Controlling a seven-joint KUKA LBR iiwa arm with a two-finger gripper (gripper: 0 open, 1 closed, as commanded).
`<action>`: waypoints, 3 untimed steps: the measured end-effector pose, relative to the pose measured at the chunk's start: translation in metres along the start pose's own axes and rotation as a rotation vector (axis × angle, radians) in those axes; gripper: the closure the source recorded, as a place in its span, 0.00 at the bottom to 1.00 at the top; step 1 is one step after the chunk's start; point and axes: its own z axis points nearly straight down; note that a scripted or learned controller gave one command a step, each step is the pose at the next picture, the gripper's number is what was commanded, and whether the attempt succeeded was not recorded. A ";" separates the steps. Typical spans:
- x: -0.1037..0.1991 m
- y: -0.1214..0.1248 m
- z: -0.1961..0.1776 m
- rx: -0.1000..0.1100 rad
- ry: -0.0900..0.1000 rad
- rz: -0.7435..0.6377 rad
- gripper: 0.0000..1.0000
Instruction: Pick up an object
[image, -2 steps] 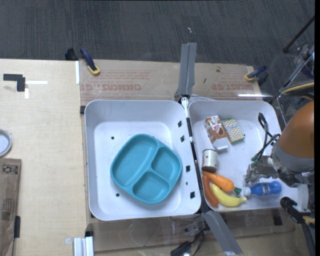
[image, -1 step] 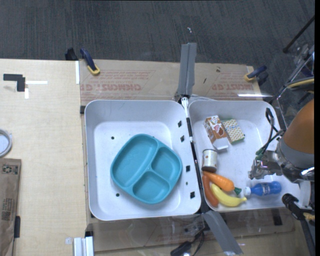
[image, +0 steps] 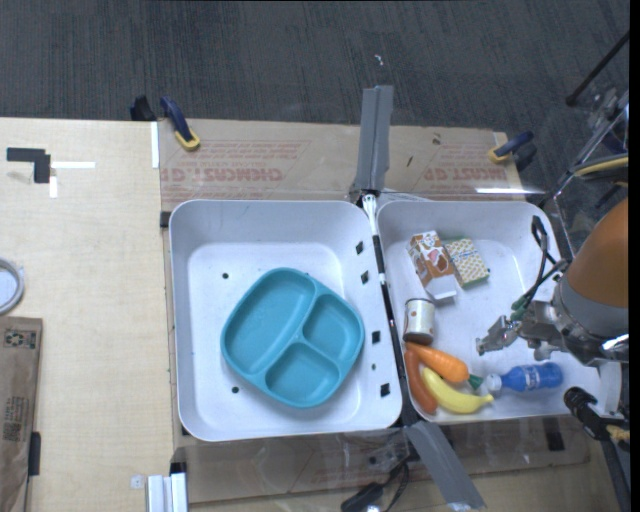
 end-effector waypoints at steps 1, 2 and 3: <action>0.002 -0.001 0.025 0.004 0.001 -0.069 0.00; 0.032 -0.004 -0.040 0.000 0.000 -0.172 0.00; 0.038 0.003 0.014 -0.028 -0.008 -0.374 0.00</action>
